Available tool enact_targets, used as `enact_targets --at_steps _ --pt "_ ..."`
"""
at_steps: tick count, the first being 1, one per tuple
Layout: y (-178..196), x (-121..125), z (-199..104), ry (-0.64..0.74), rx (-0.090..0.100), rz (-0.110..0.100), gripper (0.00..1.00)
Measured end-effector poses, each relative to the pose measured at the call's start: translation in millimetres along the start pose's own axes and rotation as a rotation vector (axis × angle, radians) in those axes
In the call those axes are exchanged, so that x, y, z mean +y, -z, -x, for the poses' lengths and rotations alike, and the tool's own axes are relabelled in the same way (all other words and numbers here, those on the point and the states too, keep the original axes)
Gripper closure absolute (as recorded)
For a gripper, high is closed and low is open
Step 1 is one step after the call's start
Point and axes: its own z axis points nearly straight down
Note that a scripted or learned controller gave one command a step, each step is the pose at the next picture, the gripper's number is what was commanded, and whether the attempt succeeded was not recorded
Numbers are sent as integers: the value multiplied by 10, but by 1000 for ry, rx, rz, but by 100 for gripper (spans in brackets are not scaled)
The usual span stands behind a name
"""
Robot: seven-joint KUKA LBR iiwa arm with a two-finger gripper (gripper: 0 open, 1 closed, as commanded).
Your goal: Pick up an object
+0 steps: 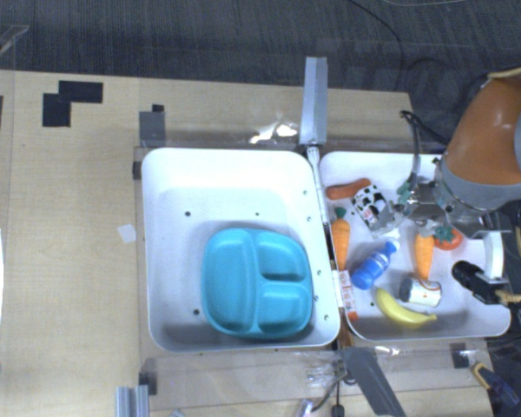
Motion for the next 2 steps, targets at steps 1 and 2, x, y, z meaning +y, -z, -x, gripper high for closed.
enact_targets --at_steps 1,2 --pt "-1045 -228 556 5 -3 7 0" --pt "-1045 -229 556 5 -3 7 0"
